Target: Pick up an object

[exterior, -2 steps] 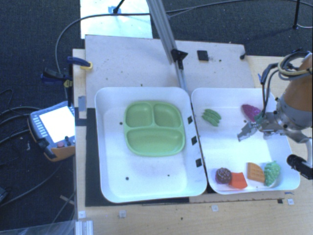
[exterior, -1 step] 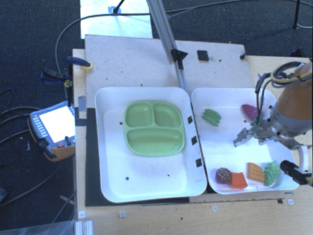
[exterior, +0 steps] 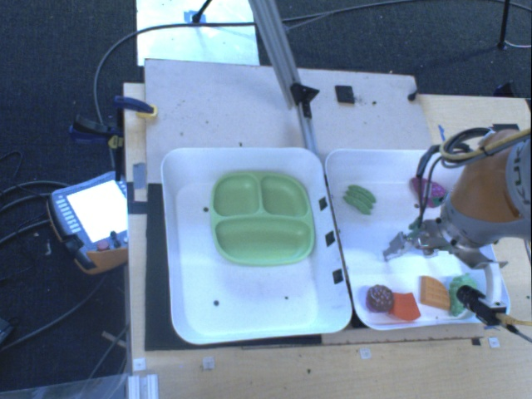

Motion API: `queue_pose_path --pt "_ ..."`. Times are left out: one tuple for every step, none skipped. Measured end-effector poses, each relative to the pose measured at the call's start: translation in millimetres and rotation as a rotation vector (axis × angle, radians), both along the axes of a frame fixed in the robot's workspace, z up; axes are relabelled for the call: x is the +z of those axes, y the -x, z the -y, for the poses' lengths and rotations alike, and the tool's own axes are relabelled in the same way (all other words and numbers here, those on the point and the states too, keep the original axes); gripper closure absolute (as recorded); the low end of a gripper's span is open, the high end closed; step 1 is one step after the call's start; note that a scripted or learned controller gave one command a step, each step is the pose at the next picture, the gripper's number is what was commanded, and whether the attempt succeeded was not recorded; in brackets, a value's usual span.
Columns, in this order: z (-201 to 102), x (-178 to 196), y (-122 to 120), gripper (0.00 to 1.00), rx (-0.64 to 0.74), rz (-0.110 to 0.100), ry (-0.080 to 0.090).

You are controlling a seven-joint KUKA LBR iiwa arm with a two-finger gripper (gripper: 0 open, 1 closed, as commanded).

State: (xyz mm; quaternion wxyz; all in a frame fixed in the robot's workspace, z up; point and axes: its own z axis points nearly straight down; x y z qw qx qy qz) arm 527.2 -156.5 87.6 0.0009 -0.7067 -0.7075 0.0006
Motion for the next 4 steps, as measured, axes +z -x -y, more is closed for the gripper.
queue_pose_path --pt "1 0 -2 0.00 0.000 0.006 0.001" --pt "1 12 -5 1.00 0.000 0.015 0.003" --pt "-1 72 -15 1.00 0.004 0.009 0.002" --pt "0 117 -11 1.00 0.004 0.008 0.002"
